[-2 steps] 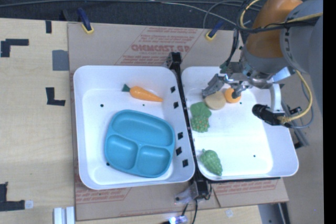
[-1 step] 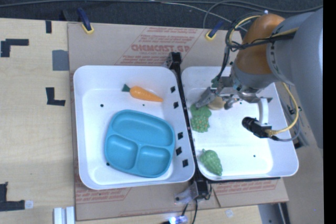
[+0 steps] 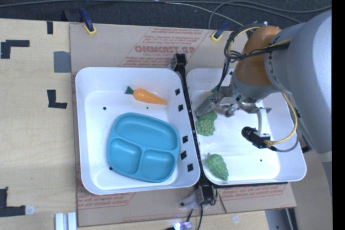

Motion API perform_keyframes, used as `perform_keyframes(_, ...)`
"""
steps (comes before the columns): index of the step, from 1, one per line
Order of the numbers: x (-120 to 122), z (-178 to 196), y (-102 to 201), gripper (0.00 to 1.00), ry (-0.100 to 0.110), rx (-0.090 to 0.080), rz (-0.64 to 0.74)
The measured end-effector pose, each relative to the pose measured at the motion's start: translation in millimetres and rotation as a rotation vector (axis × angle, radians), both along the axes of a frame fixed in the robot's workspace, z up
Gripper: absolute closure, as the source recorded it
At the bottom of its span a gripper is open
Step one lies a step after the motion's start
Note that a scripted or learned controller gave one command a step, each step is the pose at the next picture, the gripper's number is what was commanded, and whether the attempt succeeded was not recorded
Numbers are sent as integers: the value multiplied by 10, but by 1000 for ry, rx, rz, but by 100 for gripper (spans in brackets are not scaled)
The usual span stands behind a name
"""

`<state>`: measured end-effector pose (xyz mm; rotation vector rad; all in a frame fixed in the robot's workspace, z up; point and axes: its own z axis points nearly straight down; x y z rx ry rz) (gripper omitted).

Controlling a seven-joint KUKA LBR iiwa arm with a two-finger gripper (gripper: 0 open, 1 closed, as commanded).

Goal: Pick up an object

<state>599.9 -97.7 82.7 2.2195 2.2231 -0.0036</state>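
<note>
Starting nearest me, I see a green lump (image 3: 216, 166) at the right bin's (image 3: 285, 169) near edge, then a second green piece (image 3: 205, 124) farther in by the divider. My gripper (image 3: 209, 107) sits just above that second one; whether it's pinching, I can't tell. It looks light and bumpy, so I'd grip its middle. Farthest, the cardboard (image 3: 161, 48) reads "CHEMCAST".
</note>
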Motion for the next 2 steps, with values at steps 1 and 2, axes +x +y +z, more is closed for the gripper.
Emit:
perform_keyframes(1,11,135,-18,100,-4,-4,0)
perform_keyframes(2,-66,637,-70,100,-4,1,-1)
